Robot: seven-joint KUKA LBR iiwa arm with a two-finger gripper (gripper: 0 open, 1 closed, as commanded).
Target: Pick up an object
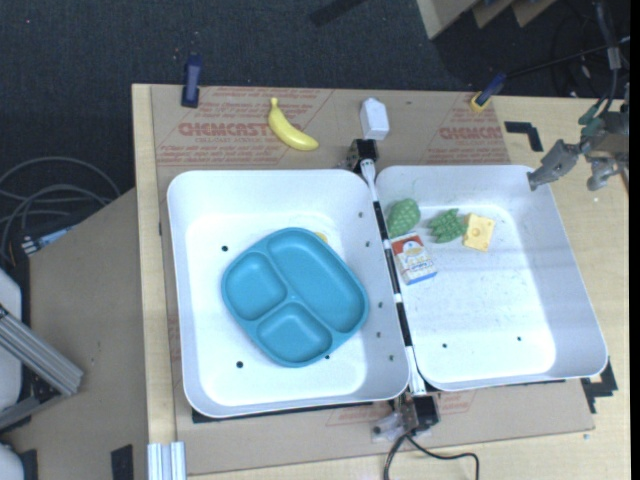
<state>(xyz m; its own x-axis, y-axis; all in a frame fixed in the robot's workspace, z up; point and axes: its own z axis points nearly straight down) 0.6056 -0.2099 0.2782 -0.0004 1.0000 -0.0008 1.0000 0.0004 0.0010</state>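
Cheese wedge (pixel 480 232), yellow and small, lies in the far part of the right bin (pixel 560 298), just right of a green vegetable piece (pixel 447 226) and well apart from the gripper (pixel 578 164), which hangs at the bin's far right corner, fingers spread and holding nothing. Probably a light, stiff toy with smooth faces, best pinched across its flat sides. Left bin (pixel 190 268) bears a blue divided plate (pixel 292 295).

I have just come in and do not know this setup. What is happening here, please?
A robot arm is meant to pick up an object from two white bins. Its gripper sits at the right bin's far right corner, holding nothing. That bin has two green pieces, a yellow cheese wedge and a small carton. The left bin holds a blue divided plate.
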